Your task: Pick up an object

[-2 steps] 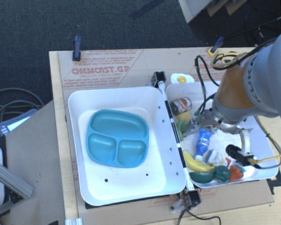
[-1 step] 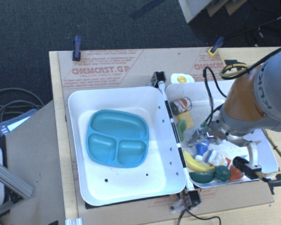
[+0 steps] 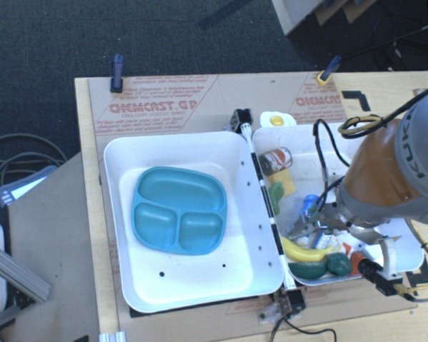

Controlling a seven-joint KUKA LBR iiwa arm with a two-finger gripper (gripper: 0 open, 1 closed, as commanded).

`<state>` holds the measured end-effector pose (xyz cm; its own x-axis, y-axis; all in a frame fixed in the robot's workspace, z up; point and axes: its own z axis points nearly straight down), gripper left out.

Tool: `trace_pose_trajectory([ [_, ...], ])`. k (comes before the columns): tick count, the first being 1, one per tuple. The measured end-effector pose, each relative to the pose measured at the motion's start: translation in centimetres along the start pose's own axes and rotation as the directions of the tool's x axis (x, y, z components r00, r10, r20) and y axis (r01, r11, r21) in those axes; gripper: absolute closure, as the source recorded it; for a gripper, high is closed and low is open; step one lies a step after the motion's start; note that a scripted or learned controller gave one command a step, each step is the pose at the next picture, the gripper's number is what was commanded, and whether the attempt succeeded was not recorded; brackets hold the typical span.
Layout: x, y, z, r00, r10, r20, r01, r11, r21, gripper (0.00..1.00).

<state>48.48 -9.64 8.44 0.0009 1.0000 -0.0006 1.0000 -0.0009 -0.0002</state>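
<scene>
The right bin (image 3: 298, 137) holds a heap of small things. A yellow banana (image 3: 302, 251) lies near its front, with a dark green vegetable (image 3: 309, 270) and a teal lump (image 3: 340, 264) beside it. Farther back lie a brown can (image 3: 276, 158), a yellow block (image 3: 283, 182), a small green piece (image 3: 276, 193) and a blue object (image 3: 310, 201). My gripper (image 3: 313, 224) reaches down into the bin's middle, just above the banana and next to the blue object. The arm's orange band (image 3: 375, 169) covers much of the bin.
The left bin (image 3: 134, 278) holds a blue divided tray (image 3: 179, 210). A yellow and white object (image 3: 276, 119) sits at the right bin's back edge. Black clips (image 3: 240, 118) join the bins at back and front. Cables run along the arm and the bench's front right.
</scene>
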Motion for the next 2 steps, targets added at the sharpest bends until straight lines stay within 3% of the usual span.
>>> trace_pose_trajectory([
  [1,-4.1,4.28,-0.03,1.0,0.0,0.0,0.0,1.0,0.0,0.0],
  [2,-4.07,4.31,-0.99,1.0,-0.001,0.001,0.001,1.0,-0.002,1.0],
])
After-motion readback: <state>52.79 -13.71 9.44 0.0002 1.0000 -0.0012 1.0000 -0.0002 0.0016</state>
